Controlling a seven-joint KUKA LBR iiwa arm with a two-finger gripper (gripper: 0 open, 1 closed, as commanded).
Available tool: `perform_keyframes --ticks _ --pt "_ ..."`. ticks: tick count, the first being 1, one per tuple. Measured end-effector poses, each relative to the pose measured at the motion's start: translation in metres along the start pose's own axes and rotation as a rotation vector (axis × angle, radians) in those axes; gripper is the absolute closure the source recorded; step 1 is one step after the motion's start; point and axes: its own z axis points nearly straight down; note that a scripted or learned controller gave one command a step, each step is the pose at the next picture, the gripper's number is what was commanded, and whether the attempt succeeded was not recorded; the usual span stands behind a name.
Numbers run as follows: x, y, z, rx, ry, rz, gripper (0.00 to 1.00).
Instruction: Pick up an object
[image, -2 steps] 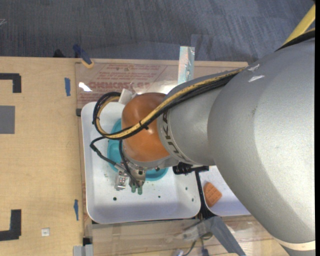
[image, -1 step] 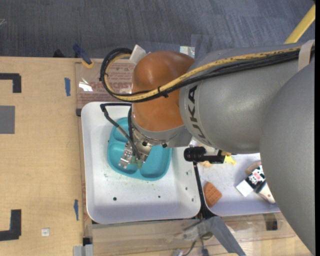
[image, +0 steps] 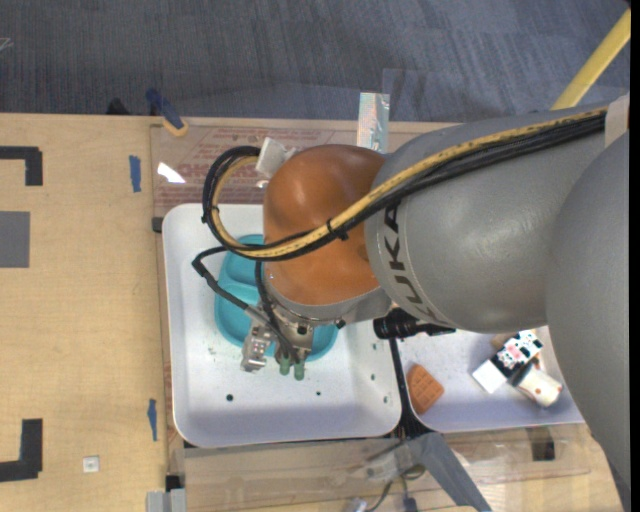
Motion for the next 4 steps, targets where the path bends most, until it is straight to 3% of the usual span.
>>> perform_keyframes --ticks 3,4 --pt "-0.002 0.005 -0.033 -0.011 -0.015 -0.006 1.0" --pt "-0.001 -0.001 0.0 -0.001 0.0 -0.472 1.0"
